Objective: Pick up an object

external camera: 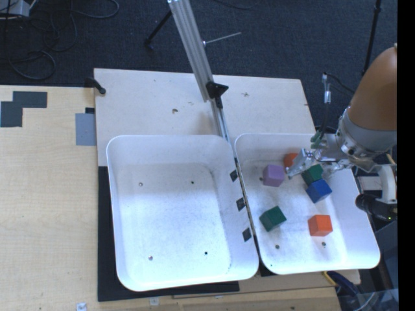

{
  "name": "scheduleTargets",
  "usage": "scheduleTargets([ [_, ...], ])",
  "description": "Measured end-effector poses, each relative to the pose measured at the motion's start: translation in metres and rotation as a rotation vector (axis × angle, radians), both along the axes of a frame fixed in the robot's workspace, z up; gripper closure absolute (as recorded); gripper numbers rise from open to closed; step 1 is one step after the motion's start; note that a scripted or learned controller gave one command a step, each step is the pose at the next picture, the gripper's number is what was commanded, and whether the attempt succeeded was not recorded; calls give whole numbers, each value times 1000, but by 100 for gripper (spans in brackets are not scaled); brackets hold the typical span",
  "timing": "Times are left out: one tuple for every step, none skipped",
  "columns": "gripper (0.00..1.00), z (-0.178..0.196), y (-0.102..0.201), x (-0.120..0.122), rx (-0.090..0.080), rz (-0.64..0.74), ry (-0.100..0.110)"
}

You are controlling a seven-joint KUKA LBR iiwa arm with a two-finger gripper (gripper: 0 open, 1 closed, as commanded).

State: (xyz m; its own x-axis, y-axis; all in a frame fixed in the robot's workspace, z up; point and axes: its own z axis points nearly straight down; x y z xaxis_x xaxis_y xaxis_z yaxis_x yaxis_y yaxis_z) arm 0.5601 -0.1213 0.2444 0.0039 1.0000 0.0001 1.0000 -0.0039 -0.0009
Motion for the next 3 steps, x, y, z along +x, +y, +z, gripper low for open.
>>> scheduleTargets([
  [0,-98,12,22,2,6,9],
  [0,-155,14,98,-1,6,-3],
  [0,-153,21,54,0,1,1],
])
